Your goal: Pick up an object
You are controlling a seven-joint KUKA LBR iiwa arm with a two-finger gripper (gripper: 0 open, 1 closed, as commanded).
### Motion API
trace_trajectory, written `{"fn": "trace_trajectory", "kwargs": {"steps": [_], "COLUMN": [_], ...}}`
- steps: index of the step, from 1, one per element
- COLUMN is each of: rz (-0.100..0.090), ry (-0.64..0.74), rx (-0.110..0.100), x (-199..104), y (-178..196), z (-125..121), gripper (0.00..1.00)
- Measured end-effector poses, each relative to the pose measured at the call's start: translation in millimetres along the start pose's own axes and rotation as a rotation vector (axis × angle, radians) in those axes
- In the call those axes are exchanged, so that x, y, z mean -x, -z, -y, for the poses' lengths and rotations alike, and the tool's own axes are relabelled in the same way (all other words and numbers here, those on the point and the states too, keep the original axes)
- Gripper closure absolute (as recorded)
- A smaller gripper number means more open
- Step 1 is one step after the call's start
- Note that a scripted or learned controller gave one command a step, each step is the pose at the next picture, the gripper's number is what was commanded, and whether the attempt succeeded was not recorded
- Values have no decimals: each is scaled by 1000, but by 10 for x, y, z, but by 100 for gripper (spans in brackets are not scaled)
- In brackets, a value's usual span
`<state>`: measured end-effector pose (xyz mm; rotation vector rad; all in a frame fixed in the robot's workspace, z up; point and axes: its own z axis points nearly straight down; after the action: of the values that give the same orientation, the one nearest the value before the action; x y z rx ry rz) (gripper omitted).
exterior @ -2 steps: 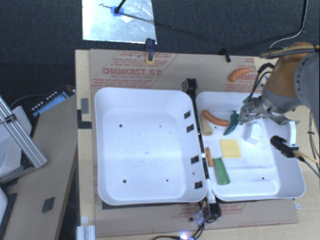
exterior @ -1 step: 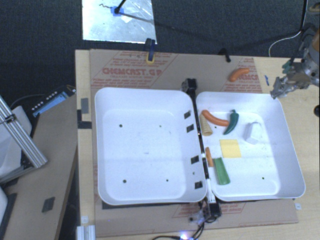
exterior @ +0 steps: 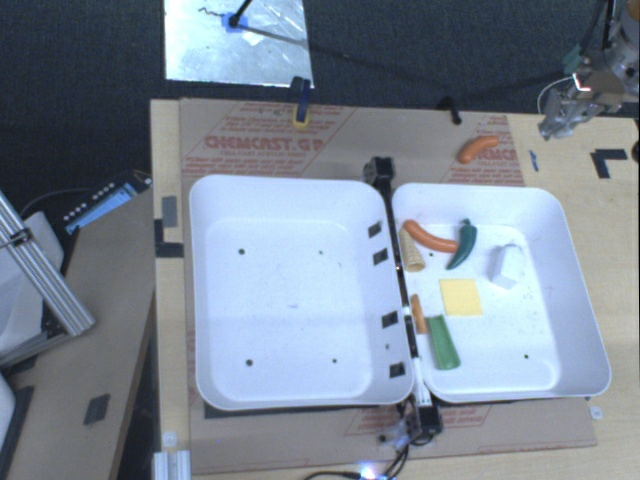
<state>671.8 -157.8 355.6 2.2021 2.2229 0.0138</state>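
Camera view: board (exterior: 300,133) under the bins reads "CHEMCAST GP" in red. Right bin (exterior: 575,268) holds an orange sausage (exterior: 430,236), green pepper (exterior: 462,245), yellow square (exterior: 460,296), white block (exterior: 506,265). The tool (exterior: 568,108) hangs at upper right, well apart; its state cannot be told.

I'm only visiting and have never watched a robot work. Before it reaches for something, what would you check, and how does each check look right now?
1. Things to pick lie in the right bin: ok; a yellow square, a green pepper, a white block and others.
2. Yellow square lies apart from its neighbours: ok.
3. Green pepper free of the orange sausage: not ok, they touch.
4. Gripper above the bin: not ok, it sits beyond the far right corner.
5. Gripper ready to grasp: cannot tell.
6. Everything inside the bins: not ok, a second sausage lies on the board behind.
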Motion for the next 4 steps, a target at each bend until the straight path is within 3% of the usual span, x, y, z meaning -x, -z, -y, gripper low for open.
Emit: {"fn": "trace_trajectory", "kwargs": {"steps": [2, 4], "rz": [-2, -1], "ry": [-3, -4], "rx": [-9, -10], "x": [-297, -507], "y": [827, 1423], "z": [13, 6], "gripper": [100, 100]}}
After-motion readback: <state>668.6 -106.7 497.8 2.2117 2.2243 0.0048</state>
